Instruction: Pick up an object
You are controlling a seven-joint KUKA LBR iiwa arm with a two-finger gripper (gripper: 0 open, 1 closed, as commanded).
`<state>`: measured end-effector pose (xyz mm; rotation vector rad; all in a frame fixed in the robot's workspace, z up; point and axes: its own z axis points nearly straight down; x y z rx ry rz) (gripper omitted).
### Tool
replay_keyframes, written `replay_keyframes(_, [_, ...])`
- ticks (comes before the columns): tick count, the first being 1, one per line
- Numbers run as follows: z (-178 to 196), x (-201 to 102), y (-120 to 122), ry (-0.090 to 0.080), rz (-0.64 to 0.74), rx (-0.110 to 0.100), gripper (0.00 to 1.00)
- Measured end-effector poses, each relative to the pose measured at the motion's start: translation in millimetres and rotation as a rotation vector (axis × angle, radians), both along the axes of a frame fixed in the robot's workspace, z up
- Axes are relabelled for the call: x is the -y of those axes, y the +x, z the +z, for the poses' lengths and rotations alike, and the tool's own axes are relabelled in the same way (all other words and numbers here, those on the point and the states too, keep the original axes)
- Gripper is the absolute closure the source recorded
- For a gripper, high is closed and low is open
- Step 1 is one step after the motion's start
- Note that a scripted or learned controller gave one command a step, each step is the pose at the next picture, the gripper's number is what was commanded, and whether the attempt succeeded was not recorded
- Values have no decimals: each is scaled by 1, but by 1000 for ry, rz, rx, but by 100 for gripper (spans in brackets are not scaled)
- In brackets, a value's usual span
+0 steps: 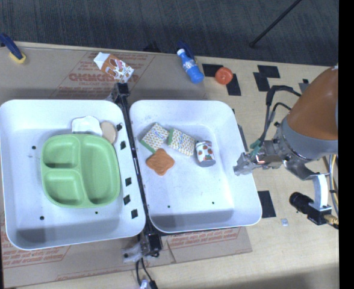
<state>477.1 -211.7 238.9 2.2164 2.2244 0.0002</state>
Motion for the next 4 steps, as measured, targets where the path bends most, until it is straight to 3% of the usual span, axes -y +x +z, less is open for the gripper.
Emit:
replay_keyframes(1, [-26, -1, 29, 0, 3, -3, 100])
replay_keyframes(2, [-17, -1, -1, 1, 3, -4, 100])
replay_keyframes(3, [-29, -1, 8, 2, 4, -6, 100])
replay_keyframes(4, [-26, -1, 0, 1, 3, -4, 100])
